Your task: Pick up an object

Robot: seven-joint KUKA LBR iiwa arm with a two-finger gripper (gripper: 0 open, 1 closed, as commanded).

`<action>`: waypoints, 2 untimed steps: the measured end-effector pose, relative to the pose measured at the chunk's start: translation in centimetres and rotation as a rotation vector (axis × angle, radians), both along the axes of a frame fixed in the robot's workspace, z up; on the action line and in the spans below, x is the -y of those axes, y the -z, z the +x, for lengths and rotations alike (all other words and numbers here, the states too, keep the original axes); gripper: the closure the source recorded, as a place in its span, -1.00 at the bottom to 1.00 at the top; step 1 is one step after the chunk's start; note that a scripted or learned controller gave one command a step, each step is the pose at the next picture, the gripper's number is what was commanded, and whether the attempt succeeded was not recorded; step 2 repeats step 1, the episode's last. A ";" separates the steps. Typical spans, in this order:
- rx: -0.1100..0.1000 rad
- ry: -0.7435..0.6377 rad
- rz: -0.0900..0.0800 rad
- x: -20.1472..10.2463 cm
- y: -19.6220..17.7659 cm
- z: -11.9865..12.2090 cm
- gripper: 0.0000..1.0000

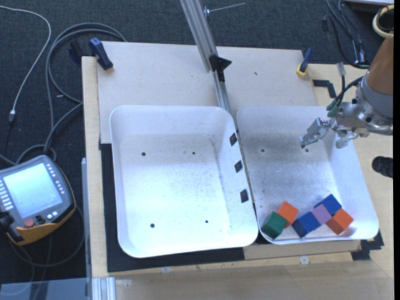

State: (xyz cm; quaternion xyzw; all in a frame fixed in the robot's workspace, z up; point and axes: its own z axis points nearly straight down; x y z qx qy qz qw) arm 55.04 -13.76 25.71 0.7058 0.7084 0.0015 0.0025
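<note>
Several small blocks lie huddled in the near corner of the right bin: a green block, an orange block, a blue block, a purple block, a second blue block and a red-orange block. My gripper hangs over the far right part of that bin, well behind the blocks. Its fingers are spread open and hold nothing.
The left bin sits beside the right one, with black tabs along the shared wall. A slanted aluminium post rises behind the bins. Clamps grip the board's far corners. A teach pendant and cables lie off the bench to the left.
</note>
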 end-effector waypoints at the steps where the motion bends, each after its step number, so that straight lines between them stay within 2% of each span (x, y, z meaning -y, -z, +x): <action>1: -0.015 0.001 0.006 -4.6 4.8 -5.5 -1.00; 2: -0.015 0.001 0.006 -4.6 4.8 -5.5 -1.00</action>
